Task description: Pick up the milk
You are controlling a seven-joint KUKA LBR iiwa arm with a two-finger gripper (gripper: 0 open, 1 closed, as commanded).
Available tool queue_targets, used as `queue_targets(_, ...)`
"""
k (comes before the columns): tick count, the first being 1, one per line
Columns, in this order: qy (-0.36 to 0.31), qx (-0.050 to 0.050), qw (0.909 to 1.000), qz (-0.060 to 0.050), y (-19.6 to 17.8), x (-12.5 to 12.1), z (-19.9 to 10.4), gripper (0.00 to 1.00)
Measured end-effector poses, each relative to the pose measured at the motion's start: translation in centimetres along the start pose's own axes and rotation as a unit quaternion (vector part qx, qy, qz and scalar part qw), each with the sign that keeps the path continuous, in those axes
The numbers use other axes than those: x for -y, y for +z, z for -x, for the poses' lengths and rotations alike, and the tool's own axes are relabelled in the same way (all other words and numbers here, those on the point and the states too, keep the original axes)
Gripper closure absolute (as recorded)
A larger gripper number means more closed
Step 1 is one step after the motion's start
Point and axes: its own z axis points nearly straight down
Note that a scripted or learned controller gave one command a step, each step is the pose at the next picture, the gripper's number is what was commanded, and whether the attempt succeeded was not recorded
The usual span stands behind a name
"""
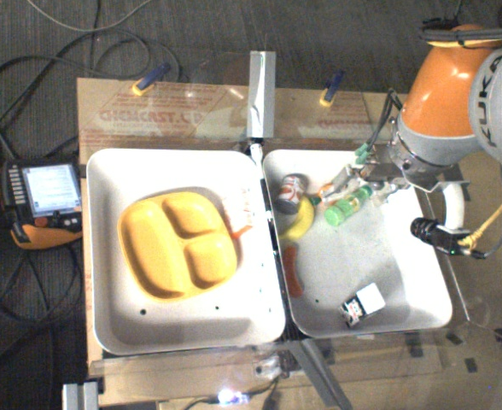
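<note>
The pincer [359, 180] is hanging over the right bin [422, 254]; whether it is released or clenched, I cannot tell. The milk [364, 303] is lying well below it. Cables [59, 54] are trailing across dark carpet [234, 11] beyond the bench.

Gripper [359, 178] fingers blurred — arm [456, 92] cut off at right edge.

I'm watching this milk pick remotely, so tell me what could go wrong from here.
1. The hand sits over the green bottle at the right bin's far end, so it may grab that instead.
2. The milk carton lies near the front wall, which could crowd a grasp.
</note>
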Motion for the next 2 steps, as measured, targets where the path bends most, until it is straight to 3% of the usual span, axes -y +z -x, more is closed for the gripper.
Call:
queue_targets(1,-0.048,0.000,0.9989,-0.001,6.8,8.6,4.5,0.00)
queue_targets(2,0.114,0.000,0.9935,0.005,15.3,7.8,0.9,0.00)
